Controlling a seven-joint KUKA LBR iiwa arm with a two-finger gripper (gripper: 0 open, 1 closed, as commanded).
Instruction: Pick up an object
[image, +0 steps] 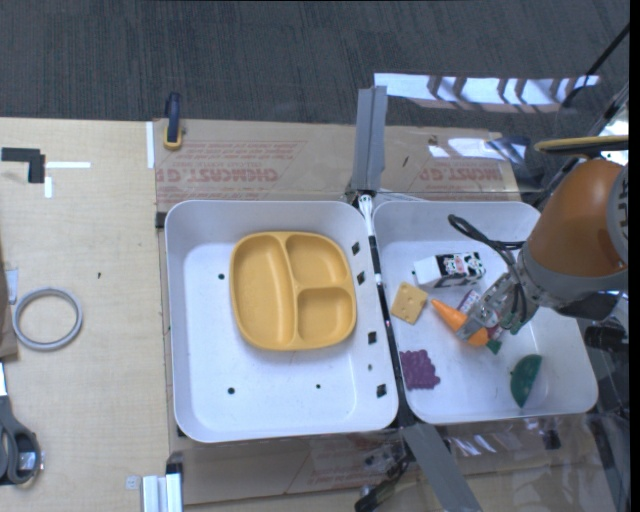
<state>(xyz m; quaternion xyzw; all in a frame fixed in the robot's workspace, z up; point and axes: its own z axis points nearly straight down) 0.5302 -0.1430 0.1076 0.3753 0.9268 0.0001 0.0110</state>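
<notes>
Pale wood of the desk (80, 400) carried two shallow white bins side by side, with brown cardboard behind them. A yellow divided plastic plate (293, 290) lay in the left bin (200, 400). In the right bin (570, 390) the grey arm with its orange band (585, 220) had its jaws (490, 318) low over an orange carrot-shaped toy (452, 316), at its thick end. Whether the jaws were spread or pinching the carrot could not be told. Nearby lay a tan cracker-like square (408, 302), a small black-and-white carton (450, 266), a purple grape cluster (419, 369) and a dark green leafy piece (525, 378). The tapered carrot could probably slip out of a grip at its end, or roll against the cracker if nudged.
</notes>
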